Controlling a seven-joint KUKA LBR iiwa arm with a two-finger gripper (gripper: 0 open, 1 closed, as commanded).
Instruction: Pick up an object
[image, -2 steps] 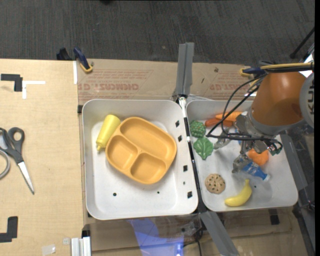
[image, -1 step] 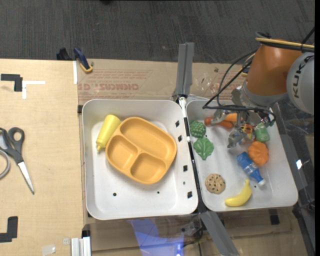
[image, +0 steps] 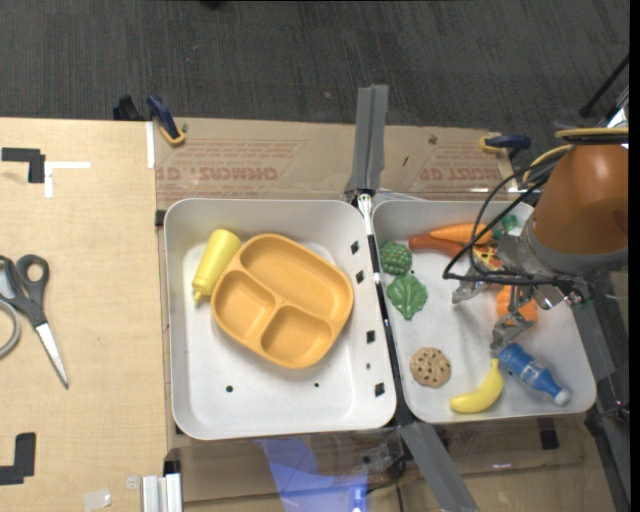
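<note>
Hanging over the right bin (image: 575, 340), the claw (image: 490, 310) is spread wide, gripping nothing.

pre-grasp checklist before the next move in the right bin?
1. Gripper over right white bin: ok.
2. Nothing between its fingers: ok.
3. Fingers spread for a grasp: ok.
4. Target picked: cannot tell; it hangs between the blue plastic bottle and an orange toy.
5. Bottle lying flat, reachable: ok.
6. Clear of yellow toy banana, which almost touches the bottle: cannot tell.
</note>
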